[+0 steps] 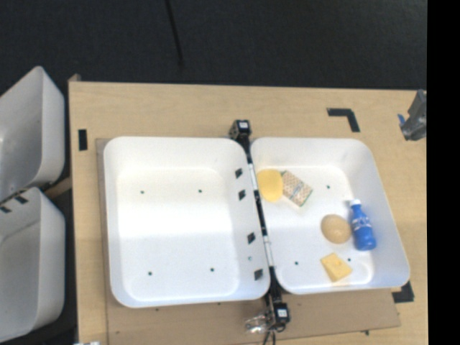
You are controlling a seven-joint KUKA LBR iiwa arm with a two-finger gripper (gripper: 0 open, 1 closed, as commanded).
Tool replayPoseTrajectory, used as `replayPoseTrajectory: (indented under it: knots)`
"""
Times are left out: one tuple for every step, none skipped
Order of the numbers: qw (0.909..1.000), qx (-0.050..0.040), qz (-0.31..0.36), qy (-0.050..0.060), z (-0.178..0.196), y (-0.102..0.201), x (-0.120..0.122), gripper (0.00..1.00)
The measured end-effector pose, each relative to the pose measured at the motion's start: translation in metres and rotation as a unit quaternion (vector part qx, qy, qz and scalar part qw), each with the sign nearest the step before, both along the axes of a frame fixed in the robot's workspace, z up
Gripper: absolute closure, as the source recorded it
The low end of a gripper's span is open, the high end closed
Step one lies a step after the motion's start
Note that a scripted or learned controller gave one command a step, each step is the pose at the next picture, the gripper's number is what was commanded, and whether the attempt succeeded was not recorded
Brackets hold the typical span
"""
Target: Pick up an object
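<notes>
Camera view, counted: two white bins side by side on the table (180, 106) — left bin (172, 149), right bin (381, 178). Five things, all in the right bin: one yellow round (270, 185) touching one patterned packet (296, 189) by the divider; one tan ball (335, 228) just beside one blue bottle (361, 226); one yellow wedge (336, 266) near the front. Gripper (415, 118) at the right edge, apart from the bins — fingers' state impossible to tell.

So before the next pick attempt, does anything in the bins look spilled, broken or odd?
Nothing stands out. The blue bottle lies on its side touching the tan round object, but nothing looks spilled or damaged in the right bin.
</notes>
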State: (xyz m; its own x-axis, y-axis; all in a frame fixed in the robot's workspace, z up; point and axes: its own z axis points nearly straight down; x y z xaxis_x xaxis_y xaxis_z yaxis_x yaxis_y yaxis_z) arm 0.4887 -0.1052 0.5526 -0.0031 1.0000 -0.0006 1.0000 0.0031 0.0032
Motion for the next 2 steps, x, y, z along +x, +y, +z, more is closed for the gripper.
replayPoseTrajectory:
  knots:
    - [1.0, -0.0013, 0.001, 0.001, -0.003, 0.001, 0.076, 1.0]
    - [1.0, -0.0001, 0.0, 0.001, -0.001, 0.026, 0.019, 1.0]
